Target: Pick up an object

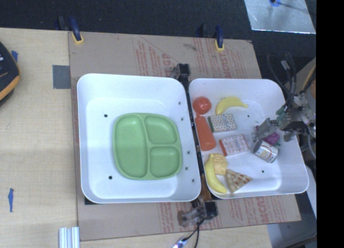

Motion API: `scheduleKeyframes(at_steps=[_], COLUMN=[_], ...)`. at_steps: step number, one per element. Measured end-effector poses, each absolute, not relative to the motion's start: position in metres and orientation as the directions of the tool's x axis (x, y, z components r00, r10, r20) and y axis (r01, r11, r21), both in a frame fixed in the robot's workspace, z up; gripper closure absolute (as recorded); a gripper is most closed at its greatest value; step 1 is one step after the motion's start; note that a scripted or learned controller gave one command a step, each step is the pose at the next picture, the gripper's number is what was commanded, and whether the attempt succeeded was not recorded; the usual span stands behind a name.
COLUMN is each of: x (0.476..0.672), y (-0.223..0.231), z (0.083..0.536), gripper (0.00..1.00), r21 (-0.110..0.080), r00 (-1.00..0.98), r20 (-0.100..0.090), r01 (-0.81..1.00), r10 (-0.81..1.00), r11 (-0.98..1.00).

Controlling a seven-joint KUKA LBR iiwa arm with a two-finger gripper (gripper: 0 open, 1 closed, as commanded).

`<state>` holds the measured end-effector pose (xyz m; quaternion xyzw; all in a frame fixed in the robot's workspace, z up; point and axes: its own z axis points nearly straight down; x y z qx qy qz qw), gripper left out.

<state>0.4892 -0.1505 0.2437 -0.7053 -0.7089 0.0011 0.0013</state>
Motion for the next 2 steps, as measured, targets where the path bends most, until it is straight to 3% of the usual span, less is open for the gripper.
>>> scheduleKeyframes(at_steps=[1, 2], x=[0.541, 0.600], y=[-0.206, -0.212], z=[0.104, 0.092], gripper=[0.00, 0.00], r21=[-0.003, -0.002], r00=[-0.004, -0.004], r20=[-0.001, 0.000], r01=[1.000, 1.000], r10=[1.000, 1.000], r11=[0.004, 0.004])
